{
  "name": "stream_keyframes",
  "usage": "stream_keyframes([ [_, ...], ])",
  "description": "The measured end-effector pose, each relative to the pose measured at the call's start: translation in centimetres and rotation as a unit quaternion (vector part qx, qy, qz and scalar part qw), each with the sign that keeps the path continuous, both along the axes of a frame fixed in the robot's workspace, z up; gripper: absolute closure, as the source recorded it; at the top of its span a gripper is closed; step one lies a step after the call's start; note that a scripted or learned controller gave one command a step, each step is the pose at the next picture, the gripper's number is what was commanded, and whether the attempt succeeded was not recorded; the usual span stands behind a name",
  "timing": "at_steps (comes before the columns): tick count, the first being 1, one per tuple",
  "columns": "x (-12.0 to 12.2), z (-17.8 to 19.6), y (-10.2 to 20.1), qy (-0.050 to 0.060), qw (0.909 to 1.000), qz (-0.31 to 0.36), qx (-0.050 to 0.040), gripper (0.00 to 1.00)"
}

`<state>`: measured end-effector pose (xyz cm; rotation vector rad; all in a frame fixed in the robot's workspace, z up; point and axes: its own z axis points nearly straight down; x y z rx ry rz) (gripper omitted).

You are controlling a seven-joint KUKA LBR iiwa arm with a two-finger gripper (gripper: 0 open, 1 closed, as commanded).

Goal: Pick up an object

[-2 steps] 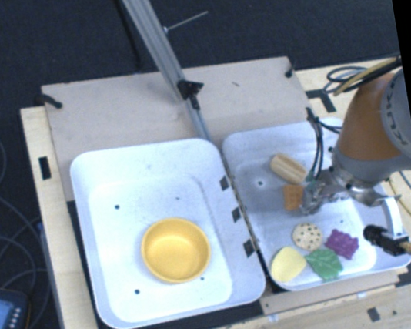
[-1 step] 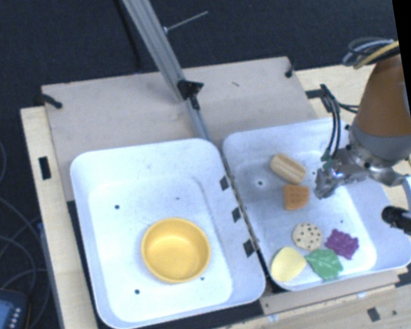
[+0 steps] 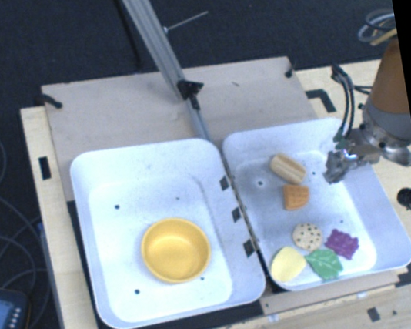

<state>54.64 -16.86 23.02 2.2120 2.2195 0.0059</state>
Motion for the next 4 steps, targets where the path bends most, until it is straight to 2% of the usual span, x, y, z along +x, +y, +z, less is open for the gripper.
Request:
stream_keyframes([
  [2,0.7,-0.9,10.3,0.004,1.0000,0.002,0.0024,1.00],
  [3,1.8,0.6,15.6,0.003,1.0000,0.003,0.0024,1.00],
  [4,2.6,-0.3,20.7,0.004,1.0000,0.002,0.0019,1.00],
])
